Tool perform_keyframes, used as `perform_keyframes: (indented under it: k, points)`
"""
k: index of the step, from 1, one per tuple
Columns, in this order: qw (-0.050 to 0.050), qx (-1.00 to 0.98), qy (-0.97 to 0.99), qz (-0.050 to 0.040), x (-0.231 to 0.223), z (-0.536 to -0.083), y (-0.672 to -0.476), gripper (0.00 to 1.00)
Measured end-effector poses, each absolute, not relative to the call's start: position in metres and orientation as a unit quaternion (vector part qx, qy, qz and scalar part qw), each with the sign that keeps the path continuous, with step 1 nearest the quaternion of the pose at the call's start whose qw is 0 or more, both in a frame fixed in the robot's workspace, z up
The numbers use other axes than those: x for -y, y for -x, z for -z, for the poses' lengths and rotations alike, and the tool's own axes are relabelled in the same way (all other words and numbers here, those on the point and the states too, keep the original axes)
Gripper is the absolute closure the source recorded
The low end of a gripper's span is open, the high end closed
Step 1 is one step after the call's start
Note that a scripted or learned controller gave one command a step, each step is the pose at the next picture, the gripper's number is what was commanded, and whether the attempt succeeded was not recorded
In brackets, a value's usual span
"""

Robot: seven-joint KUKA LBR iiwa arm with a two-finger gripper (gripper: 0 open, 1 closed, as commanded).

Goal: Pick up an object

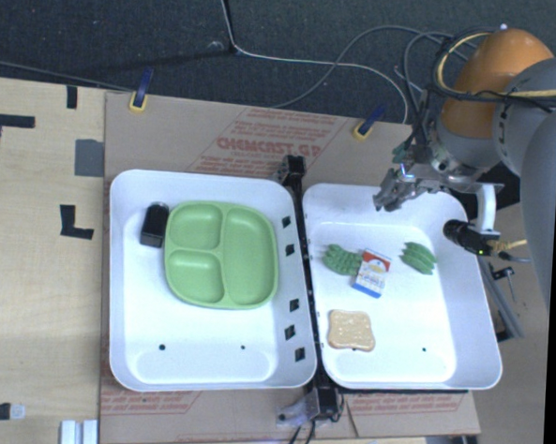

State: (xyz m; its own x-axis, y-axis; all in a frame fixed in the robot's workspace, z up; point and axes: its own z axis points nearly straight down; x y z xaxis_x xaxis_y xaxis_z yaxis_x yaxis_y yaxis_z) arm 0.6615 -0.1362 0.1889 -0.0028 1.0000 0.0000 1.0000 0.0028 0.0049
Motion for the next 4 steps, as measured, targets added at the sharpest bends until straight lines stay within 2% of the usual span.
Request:
perform_keyframes:
  k: [1, 2, 4]
  points:
    - [0.002, -0.708, -0.706, -0.0016, 0.135, -0.236, -0.663, 1.0]
    - [-0.001, -0.709, -0.705, 0.0002, 0.087, -0.23, -0.649, 1.0]
    - [-0.001, -0.71, -0.705, -0.0004, -0.029, -0.236, -0.649, 1.0]
